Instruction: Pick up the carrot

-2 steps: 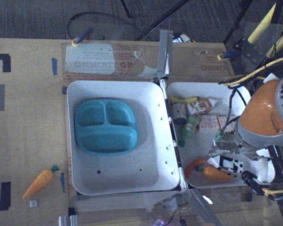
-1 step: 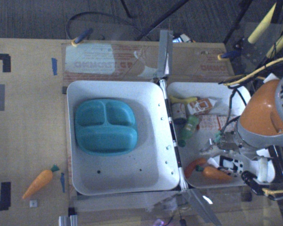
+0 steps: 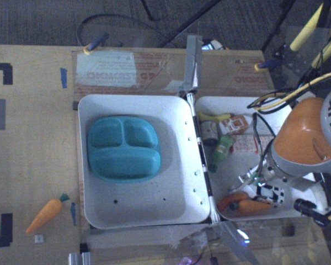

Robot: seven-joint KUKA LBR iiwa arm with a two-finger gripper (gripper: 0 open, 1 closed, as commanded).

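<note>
You are looking down at a wooden bench (image 3: 33,148) holding two shallow white bins side by side. The left bin (image 3: 176,197) contains a teal divided plate (image 3: 123,148), lying flat toward the bin's upper left. The right bin (image 3: 231,217) holds several toy foods: a yellow banana (image 3: 214,116) near its top edge, a small can (image 3: 209,131), a green bottle (image 3: 222,148), and a carrot (image 3: 252,206) along its near edge beside a red item (image 3: 230,200). A second carrot (image 3: 44,214) lies outside the bins, on the bench at lower left. The grey arm with its orange band (image 3: 303,137) reaches in from the right, its gripper (image 3: 259,184) low over the right bin, just above that carrot. You cannot tell from here whether the hand is released or clenched
</note>
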